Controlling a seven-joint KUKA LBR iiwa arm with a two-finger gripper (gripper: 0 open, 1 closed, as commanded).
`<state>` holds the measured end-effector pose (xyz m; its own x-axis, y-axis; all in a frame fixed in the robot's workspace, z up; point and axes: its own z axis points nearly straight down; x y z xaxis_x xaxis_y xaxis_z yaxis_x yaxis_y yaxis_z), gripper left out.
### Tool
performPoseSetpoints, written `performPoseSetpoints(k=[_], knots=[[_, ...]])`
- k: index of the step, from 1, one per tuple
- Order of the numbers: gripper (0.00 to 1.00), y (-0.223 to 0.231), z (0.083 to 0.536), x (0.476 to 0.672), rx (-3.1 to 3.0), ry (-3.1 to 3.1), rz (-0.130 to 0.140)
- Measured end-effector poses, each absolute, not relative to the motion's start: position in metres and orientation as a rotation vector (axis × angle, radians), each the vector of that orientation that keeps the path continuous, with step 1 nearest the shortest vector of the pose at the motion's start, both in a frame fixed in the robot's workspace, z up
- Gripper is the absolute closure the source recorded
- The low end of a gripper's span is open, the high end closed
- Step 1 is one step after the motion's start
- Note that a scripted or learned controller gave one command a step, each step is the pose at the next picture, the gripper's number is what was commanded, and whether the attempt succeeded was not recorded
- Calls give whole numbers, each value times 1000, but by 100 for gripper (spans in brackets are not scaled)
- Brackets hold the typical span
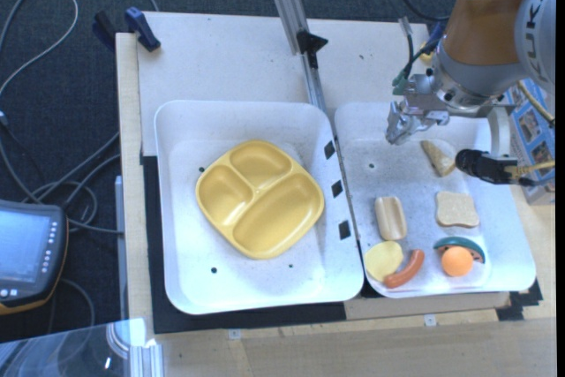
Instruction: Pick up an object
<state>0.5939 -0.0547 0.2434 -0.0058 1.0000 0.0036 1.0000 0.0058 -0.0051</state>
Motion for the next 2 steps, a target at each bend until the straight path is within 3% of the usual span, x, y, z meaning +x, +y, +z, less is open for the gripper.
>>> performPoseSetpoints(k=[2], knots=[[100, 52, 242, 547, -2209, -2225, 3]])
